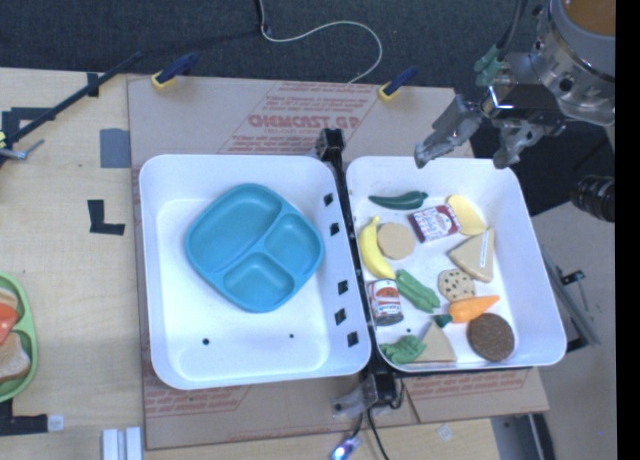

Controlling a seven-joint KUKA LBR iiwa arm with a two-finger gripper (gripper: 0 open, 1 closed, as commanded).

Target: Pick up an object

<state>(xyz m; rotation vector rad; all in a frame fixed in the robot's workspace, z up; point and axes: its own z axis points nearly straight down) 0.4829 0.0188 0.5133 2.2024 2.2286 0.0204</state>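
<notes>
Dark carpet backs a cardboard-topped surface carrying two white bins. Above the right bin's far rim hangs the gripper, its fingers spread wide, gripping nothing. Below it lie toy foods: a green pepper, banana, carrot, can, cookie. In the left bin sits a blue divided plate.

Single fixed camera above bench, angled down, both white bins in frame, moderately far
</notes>
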